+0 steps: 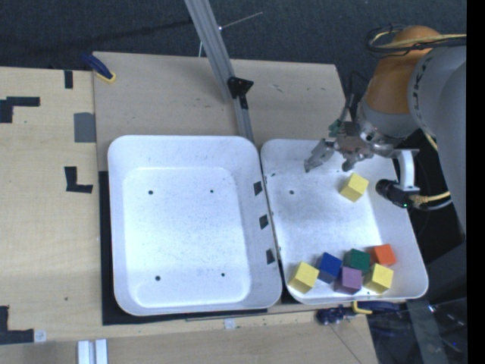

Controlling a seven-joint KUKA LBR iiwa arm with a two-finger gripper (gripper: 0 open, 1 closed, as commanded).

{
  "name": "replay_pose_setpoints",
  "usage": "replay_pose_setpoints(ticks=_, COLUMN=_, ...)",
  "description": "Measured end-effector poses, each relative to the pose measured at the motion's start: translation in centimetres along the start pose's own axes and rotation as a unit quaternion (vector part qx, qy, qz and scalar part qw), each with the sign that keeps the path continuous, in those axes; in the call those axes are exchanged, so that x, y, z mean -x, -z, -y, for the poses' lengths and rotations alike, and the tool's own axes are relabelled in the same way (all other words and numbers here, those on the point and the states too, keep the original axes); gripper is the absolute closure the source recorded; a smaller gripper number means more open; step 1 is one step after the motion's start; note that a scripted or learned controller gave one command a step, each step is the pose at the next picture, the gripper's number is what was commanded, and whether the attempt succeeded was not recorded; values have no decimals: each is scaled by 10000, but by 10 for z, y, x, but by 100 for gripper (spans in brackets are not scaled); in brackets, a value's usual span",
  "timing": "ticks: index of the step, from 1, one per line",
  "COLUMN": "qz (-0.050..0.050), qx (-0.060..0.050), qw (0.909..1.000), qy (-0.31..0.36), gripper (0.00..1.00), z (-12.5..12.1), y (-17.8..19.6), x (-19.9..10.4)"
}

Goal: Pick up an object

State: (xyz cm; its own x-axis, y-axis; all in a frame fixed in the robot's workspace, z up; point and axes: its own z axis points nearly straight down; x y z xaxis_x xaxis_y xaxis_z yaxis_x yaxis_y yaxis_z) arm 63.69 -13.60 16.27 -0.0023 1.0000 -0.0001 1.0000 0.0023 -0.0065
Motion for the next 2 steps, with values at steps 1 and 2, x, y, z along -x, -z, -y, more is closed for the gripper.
replay_pose_setpoints(ticks=1, qz=1, qx=-2, qw=10000, qy=2, gripper=0, z=-9, y=-56, x=-2)
replay_pose_setpoints(ticks=2, qz=6, qx=11, qw=10000, qy=2, gripper=0, z=-8, y=-72, x=-3)
